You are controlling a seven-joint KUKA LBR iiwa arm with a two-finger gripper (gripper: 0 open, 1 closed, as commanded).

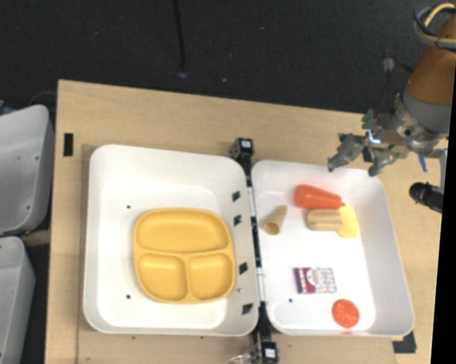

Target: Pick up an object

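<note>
The right bin (390, 231) holds an orange carrot-shaped piece (317, 197), a tan and yellow piece (332, 220), a small tan cone (274, 219), a small printed packet (315, 281) and a round orange-red disc (346, 313). My gripper (358, 158) hangs above the bin's far edge, up and to the right of the carrot piece, with its fingers spread and nothing between them.
The left bin (105, 230) holds a yellow three-compartment tray (183, 254). Black clips (241, 147) sit along the seam between the bins. Grey boxes (6, 174) stand off the bench at the left.
</note>
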